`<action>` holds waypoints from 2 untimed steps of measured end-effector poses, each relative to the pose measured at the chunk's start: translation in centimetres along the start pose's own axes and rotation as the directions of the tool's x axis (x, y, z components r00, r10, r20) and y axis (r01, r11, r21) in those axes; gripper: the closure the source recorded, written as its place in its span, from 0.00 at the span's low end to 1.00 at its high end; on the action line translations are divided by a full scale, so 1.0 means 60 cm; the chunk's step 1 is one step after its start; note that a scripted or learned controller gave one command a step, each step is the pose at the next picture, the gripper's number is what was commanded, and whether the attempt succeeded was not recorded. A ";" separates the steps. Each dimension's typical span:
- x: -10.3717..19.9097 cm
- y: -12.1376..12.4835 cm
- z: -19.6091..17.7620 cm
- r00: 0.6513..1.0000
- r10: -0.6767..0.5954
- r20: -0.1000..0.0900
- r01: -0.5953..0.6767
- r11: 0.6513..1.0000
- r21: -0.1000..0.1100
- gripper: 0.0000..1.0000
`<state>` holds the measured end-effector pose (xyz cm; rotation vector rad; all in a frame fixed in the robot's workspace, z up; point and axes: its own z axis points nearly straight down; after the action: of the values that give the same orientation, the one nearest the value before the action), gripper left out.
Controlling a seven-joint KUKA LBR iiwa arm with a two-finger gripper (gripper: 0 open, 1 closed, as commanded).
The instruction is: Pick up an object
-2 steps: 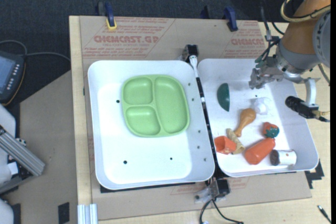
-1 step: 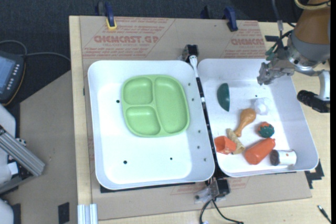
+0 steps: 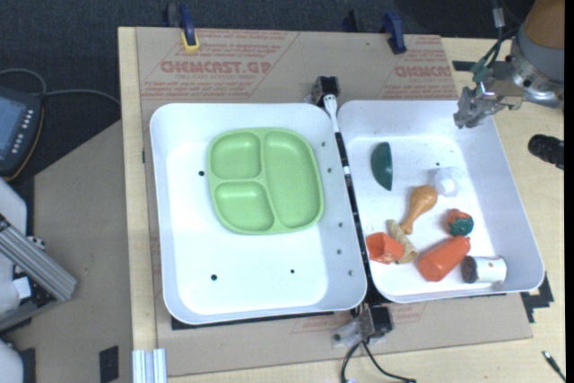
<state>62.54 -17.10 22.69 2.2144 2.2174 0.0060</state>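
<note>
The right bin [image 3: 502, 184] holds several small items: a dark green curved piece [image 3: 383, 165], a tan drumstick-shaped toy [image 3: 417, 207], a small white piece [image 3: 446, 182], a red and teal toy [image 3: 458, 222], an orange carrot-like piece [image 3: 441, 259], a small orange piece [image 3: 386, 248] and a white cylinder with a dark end [image 3: 484, 268]. My gripper [image 3: 470, 114] hangs over the bin's far right corner, apart from all of them, with nothing seen in it.
The left bin [image 3: 179, 265] bears a light green divided plate [image 3: 266, 180]. Blue and yellow clamps [image 3: 187, 27] hold the cardboard base at the back. A black hinge [image 3: 327, 91] sits between the bins.
</note>
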 end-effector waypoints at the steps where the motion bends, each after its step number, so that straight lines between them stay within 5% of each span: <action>1: 0.075 -0.052 -0.018 1.000 -0.003 -0.005 0.003 1.000 0.010 1.00; 2: 0.153 -0.111 -0.023 1.000 -0.003 -0.006 0.003 1.000 0.012 1.00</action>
<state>55.84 -7.93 23.98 2.2191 2.2297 -0.0007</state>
